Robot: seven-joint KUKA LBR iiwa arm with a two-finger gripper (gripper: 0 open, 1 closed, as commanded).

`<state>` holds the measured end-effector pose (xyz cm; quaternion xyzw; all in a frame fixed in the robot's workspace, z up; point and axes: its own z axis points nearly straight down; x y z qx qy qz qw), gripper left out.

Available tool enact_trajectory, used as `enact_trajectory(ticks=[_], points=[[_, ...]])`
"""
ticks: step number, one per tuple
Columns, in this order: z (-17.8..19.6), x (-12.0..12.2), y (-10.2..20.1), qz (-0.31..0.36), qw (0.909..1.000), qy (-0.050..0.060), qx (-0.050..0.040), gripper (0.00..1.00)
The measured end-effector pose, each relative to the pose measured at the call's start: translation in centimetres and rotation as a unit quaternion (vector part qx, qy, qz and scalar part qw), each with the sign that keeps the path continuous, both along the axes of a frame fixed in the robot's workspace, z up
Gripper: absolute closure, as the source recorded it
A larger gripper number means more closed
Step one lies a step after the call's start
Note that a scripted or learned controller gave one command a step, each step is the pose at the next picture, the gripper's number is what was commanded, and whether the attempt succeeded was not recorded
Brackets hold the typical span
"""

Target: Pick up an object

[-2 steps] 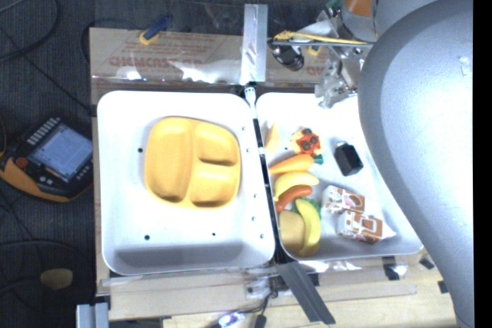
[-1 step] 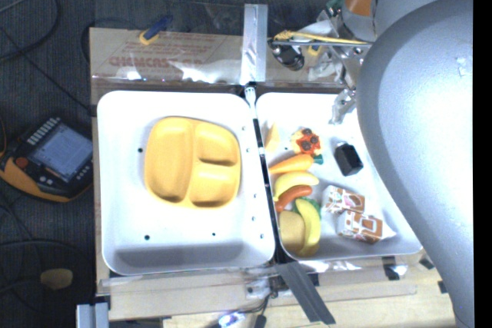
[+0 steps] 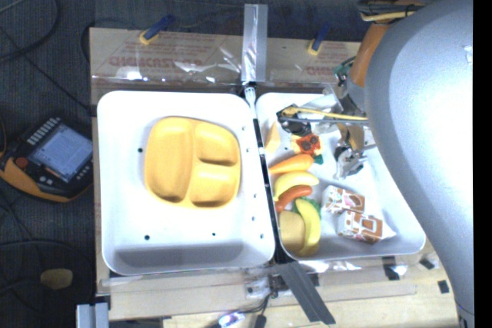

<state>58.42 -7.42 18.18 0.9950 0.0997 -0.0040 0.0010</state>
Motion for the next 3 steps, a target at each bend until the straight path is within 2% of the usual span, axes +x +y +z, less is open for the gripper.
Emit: enact_trajectory(ticks=[1,2,3], points=[[-7.7,3.6,-2.3,0.014,0.9998,-0.012,-0.0019,0.00],[-8.2,-1.2,-4.8,0.002,0.9998,-0.021,-0.0018,0.00],[-6.9,-0.7,-3.5,0.001,1.0000,-0.001,0.0012,0.00]])
